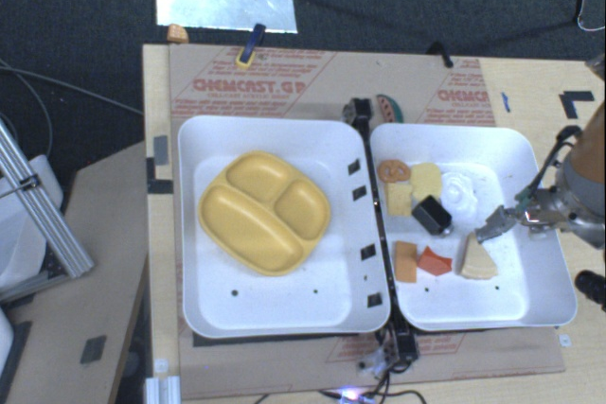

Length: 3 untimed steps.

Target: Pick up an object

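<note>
Grey tool (494,227) hangs over the right bin (544,298), its grip unreadable, just at twelve o'clock of a beige wedge (478,260).

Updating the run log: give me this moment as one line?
claw: over right bin, above cream wedge | holding: nothing seen | left bin: yellow divided tray | stage: approach

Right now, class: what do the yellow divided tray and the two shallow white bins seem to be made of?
Yellow divided tray: probably moulded plastic, matte; rounded compartments, uniform colour. Shallow white bins: likely thin formed plastic, slightly glossy; rounded corners, smooth walls.
</note>
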Motion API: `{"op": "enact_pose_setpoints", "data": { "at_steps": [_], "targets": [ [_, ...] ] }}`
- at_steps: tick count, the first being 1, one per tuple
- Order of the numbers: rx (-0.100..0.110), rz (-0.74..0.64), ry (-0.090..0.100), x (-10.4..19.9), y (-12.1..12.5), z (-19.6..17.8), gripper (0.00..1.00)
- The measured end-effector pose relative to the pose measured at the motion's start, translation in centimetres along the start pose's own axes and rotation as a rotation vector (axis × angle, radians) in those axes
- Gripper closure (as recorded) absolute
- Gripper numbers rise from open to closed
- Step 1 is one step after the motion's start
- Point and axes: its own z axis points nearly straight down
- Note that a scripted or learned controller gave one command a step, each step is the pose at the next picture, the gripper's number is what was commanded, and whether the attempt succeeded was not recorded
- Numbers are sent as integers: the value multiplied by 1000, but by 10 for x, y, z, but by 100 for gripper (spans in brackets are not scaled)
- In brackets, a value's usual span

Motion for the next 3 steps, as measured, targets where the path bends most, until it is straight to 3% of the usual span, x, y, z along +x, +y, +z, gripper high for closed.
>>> {"op": "enact_pose_setpoints", "data": {
  "at_steps": [1, 2, 3],
  "targets": [
    [-19, -4, -7, 0, 56, 85, 0],
    [-27, -12, -6, 32, 70, -62, 0],
    [-2, -1, -1, 9, 35, 43, 0]
  ]
}}
